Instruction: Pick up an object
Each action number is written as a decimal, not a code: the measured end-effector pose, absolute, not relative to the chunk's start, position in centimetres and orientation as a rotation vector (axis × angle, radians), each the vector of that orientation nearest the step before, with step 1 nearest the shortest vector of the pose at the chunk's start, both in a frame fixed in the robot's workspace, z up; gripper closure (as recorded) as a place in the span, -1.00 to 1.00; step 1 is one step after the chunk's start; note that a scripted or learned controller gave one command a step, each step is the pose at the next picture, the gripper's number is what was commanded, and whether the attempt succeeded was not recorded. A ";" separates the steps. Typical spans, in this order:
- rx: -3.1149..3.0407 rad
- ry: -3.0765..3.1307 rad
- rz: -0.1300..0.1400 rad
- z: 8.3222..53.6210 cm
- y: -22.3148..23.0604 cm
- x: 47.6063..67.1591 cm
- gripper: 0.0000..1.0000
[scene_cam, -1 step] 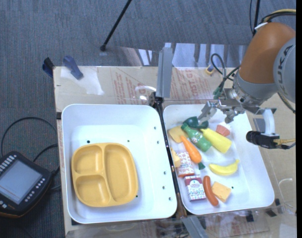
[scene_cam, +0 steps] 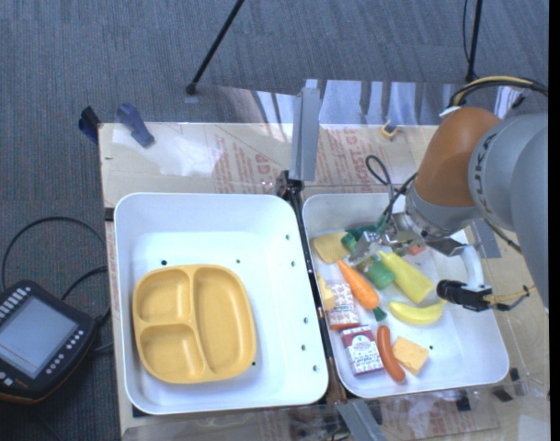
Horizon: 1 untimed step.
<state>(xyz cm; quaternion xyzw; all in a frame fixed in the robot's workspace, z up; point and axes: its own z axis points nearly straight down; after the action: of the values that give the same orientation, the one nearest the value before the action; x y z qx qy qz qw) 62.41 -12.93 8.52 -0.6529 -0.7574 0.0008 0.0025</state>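
A handheld control pendant (scene_cam: 27,338) lies on the floor off the bench's left edge. The left bin (scene_cam: 215,214) holds a yellow three-compartment tray (scene_cam: 194,322) toward its front left corner. The right bin (scene_cam: 482,356) carries a heap of toy food: a pale yellow wedge (scene_cam: 328,247) near its left wall, an orange carrot (scene_cam: 360,284) slanting toward the middle, two red-and-white packets (scene_cam: 351,333) by the front left, a red sausage (scene_cam: 390,353) and a cheese cube (scene_cam: 409,355) near the front edge, a banana (scene_cam: 417,313) and a yellow bottle (scene_cam: 406,276) toward the centre. The gripper (scene_cam: 382,243) sits low over the bin's back half, just above the carrot's upper end and touching or nearly touching a green piece (scene_cam: 381,273); whether it is spread or closed cannot be told. The arm (scene_cam: 463,177) bends in from the right.
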 end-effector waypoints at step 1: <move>-2.055 -2.371 -0.002 9.7 -13.1 62.5 1.00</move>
<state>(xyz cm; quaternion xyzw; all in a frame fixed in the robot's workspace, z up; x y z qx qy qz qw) 62.50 -13.08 9.71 -0.6551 -0.7556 -0.0005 0.0019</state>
